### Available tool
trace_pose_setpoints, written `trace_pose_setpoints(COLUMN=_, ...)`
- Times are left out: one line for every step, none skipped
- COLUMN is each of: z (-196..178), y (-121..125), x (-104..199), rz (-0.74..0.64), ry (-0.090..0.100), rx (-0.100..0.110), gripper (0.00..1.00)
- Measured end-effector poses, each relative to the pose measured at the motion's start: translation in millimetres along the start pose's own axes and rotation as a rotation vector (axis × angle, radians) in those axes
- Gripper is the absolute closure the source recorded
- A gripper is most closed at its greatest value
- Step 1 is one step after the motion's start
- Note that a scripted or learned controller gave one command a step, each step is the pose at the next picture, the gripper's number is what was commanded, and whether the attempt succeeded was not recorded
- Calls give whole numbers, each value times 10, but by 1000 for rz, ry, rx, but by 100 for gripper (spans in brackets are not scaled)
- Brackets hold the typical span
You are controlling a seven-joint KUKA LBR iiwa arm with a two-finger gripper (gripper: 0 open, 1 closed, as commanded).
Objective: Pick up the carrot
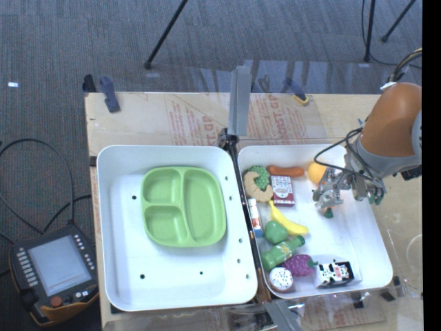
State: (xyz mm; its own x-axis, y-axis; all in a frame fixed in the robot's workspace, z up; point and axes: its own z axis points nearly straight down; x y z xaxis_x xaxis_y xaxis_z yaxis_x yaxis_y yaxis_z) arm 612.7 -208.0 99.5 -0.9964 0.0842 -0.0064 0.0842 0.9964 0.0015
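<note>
The short orange carrot (286, 172) lies just behind the red snack packet (282, 189); the metal two-finger gripper (329, 200) hovers right of that packet, grip unreadable.

We find the carrot (286, 172) hemmed in at the far edge of the right bin (375, 233): a red carton (282, 189) lies just in front of it, a bagel-like ring (258, 181) to its left and an orange (316, 173) to its right. From above it lies open. Bare white floor spreads in the bin's right half, while a banana (287, 220), green bottle (281, 252) and grapes (300, 264) crowd its left
</note>
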Motion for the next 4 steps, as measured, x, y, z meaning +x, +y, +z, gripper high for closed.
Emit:
trace_pose_setpoints(z=4, y=7, x=0, rz=-1, ry=1, rx=0, gripper=0)
trace_pose_setpoints(z=116, y=239, x=-186, rz=0, ry=3, rx=-1, gripper=0)
trace_pose_setpoints(z=-6, y=256, x=-209, rz=-5, ry=-3, rx=0, gripper=100)
trace_pose_setpoints(z=51, y=-50, x=189, rz=-151, ry=6, rx=-1, gripper=100)
